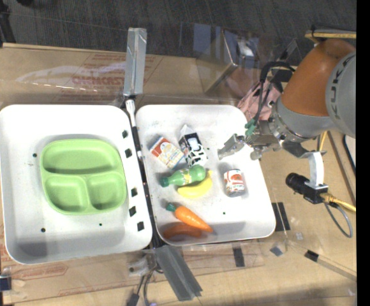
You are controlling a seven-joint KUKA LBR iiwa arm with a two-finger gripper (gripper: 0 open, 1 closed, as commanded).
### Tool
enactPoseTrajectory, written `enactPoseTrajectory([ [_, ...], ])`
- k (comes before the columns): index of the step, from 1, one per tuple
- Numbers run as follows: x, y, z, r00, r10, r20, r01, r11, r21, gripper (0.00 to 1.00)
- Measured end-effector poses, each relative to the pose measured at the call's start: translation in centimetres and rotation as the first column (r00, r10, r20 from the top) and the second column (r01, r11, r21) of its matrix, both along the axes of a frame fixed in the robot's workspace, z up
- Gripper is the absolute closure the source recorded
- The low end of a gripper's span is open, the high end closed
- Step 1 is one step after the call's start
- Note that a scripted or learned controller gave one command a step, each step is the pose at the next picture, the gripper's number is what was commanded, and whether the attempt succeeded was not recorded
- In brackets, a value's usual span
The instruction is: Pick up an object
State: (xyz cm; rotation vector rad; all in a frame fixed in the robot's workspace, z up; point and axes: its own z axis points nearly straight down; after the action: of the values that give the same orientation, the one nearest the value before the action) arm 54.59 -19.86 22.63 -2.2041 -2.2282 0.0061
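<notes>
Gripper (231, 146) first: grey, tilted, poised over the right part of the right bin (256, 217), on the grey arm (312, 101) with its orange band, reaching in from the right. Open or closed: cannot tell from this angle. Nothing seen held.

Just below it, a small can (235, 182) with a red and white label, lying apart from the gripper. To the left, near the gripper, a black and white carton (192, 146), and beside that a small carton (166, 152) with red and orange print. Beneath these, a green bottle (182, 176) on its side, touching a yellow banana (198, 188). Nearer the front wall, an orange carrot (189, 217) with a green tip.

Further left, the left bin (19, 234), white, bearing a light green divided plate (83, 174) of three compartments.
</notes>
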Motion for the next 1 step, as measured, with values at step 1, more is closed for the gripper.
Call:
enactPoseTrajectory([
  [1,0.00,0.00,0.00,1.000,0.000,0.000,0.000,1.000,0.000,0.00],
])
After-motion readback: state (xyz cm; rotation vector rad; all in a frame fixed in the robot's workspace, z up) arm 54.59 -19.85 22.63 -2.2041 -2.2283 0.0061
